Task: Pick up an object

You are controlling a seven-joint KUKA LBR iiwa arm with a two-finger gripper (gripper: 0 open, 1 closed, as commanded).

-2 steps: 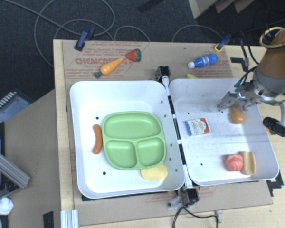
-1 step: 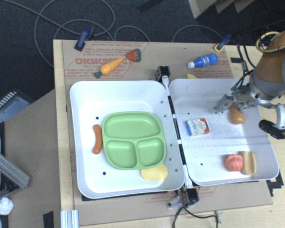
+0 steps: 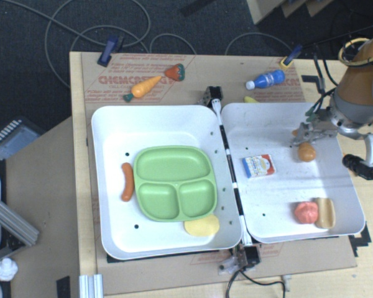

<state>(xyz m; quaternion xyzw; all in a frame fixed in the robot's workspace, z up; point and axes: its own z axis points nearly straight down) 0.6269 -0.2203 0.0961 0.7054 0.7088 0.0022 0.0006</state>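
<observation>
My gripper hangs over the far right part of the right bin, below the grey and orange wrist. Just beneath it, and close to it, a small brown ball lies on the bin floor. A blue and white packet rests to the left, near the bin's middle. At the front right of this bin a pink round lump sits against a tan bun.
The left bin holds a green divided plate, an orange sausage and a yellow piece. Behind the bins lie a toy carrot, a red toy and a blue bottle.
</observation>
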